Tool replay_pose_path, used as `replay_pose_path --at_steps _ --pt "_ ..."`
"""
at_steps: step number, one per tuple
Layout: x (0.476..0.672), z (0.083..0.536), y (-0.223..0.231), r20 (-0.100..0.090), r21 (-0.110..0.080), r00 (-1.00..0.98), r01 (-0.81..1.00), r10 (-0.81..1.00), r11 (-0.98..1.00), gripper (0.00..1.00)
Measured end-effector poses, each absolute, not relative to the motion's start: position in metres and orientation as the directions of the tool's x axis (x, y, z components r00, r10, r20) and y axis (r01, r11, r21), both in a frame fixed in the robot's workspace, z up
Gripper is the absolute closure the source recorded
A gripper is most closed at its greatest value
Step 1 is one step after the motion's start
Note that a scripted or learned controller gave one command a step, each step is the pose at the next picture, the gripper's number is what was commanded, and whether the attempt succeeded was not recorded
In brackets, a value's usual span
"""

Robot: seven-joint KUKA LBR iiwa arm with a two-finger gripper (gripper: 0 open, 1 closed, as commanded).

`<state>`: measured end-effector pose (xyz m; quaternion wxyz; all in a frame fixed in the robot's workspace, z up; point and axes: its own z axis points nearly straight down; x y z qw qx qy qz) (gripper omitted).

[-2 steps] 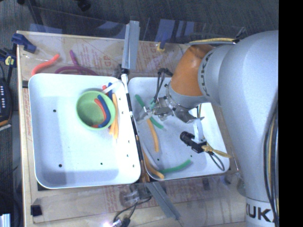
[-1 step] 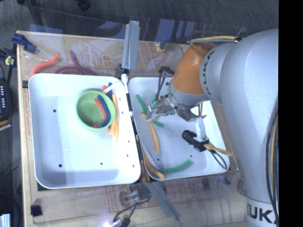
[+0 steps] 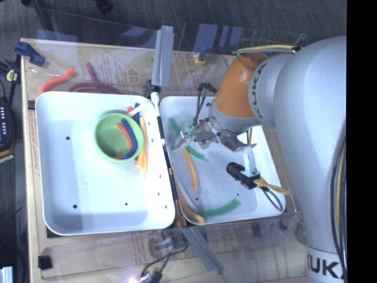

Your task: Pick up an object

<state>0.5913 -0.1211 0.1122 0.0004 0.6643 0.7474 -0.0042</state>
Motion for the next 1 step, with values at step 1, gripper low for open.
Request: replay_pose_path --at_steps 1 --pt "0.5916 0.1218 -0.1215 -0.009 -0.006 -0.123 0.992 0.992 0.123 1.0"
